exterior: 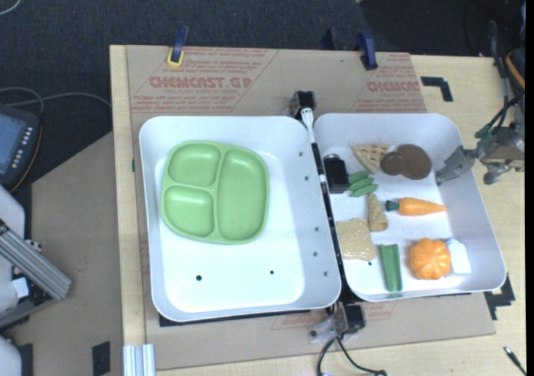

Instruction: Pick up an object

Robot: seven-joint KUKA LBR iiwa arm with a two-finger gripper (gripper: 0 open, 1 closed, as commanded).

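The right bin (pixel 467 137) holds several toy foods. A brown round cookie (pixel 406 162) and a tan sandwich wedge (pixel 370 154) lie at the back. A green pea pod (pixel 363 186), a carrot (pixel 415 207) and a pale cracker stick (pixel 377 214) fill the middle. Toward the front lie a slice of bread (pixel 356 239), a green cucumber stick (pixel 390 268) and an orange pumpkin (pixel 430 258). My gripper (pixel 474 167) hangs at the bin's right rim, just right of the cookie and above the carrot's tip, with nothing seen held.
The left bin (pixel 167 266) holds a green divided plate (pixel 216 192). A black block (pixel 335 172) sits by the wall between the bins. Blue clamps (pixel 366 49) and a yellow clamp (pixel 176 53) hold the cardboard sheet at the back.
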